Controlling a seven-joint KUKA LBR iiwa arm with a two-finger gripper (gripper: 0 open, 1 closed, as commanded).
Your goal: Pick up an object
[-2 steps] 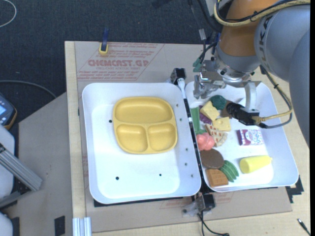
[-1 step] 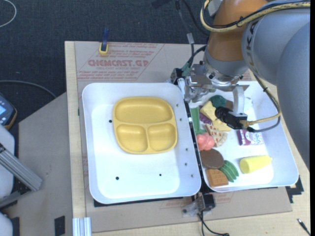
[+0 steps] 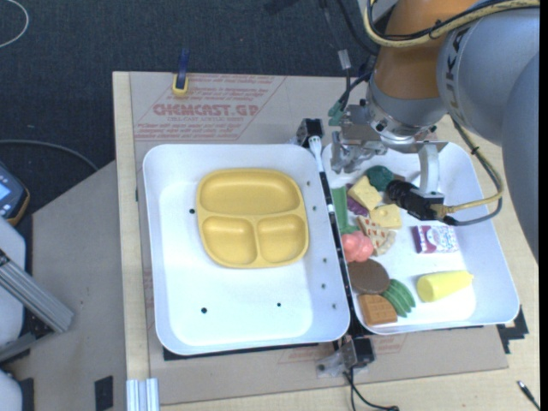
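My gripper (image 3: 349, 156) hangs over the far left corner of the right bin (image 3: 490, 229), just behind a pile of toy food. Nearest to it are a yellow cheese wedge (image 3: 364, 193) and a dark green piece (image 3: 379, 178). A green stick (image 3: 339, 205) lies along the bin's left wall. Nearer the front lie a second yellow cheese piece (image 3: 387, 216), a waffle (image 3: 375, 230), a pink lump (image 3: 358, 247), a brown cookie (image 3: 370, 276), a green pickle (image 3: 400, 294) and a tan cracker (image 3: 377, 308). I see nothing held in the gripper.
A yellow cylinder (image 3: 443, 285) and a purple and white packet (image 3: 434, 239) lie on the right side of the right bin. The left bin (image 3: 171, 255) holds a yellow divided plate (image 3: 253, 216). The arm's bulk covers the far right corner.
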